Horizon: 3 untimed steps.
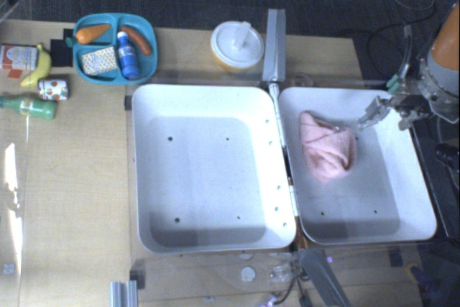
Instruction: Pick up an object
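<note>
From my feed: crumpled pink cloth lies in the right shallow white bin, upper-left part of its floor, close to the divider between the bins; two-finger gripper sits at the cloth's upper right corner, fingertips touching or just beside a pulled-up fold; can't tell whether the fingers are spread or closed, nor whether any fabric is between them. Grey arm with orange band comes in over the bin's right rim. Left shallow white bin beside it; on the wooden bench behind: blue divided plastic tray with toy food, round white lidded cup, green bottle, yellow toy banana, small can.
</note>
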Each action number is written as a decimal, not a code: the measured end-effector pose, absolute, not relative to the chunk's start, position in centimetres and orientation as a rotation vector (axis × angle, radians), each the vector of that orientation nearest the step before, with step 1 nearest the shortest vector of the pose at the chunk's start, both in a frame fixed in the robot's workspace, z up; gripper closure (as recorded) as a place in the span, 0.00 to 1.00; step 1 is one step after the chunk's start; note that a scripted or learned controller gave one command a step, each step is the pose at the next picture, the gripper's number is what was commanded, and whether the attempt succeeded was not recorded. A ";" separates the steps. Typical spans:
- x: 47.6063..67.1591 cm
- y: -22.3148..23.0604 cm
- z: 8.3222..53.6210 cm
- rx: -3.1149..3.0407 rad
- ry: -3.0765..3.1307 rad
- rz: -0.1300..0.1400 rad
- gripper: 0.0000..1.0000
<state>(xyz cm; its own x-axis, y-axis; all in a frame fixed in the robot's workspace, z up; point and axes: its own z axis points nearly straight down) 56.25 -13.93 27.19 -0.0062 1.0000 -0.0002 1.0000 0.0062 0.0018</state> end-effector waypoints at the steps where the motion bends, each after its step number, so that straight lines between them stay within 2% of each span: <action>1: 53.4 -11.4 26.5 2.134 2.305 0.002 0.00; 2: 56.7 -11.4 16.7 2.059 2.373 0.000 0.00; 3: 56.9 -11.3 17.8 2.054 2.372 0.005 1.00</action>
<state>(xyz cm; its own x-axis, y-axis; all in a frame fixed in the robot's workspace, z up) 56.86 -11.29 17.83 -0.1429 0.9897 -0.0011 0.9897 0.1429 0.0053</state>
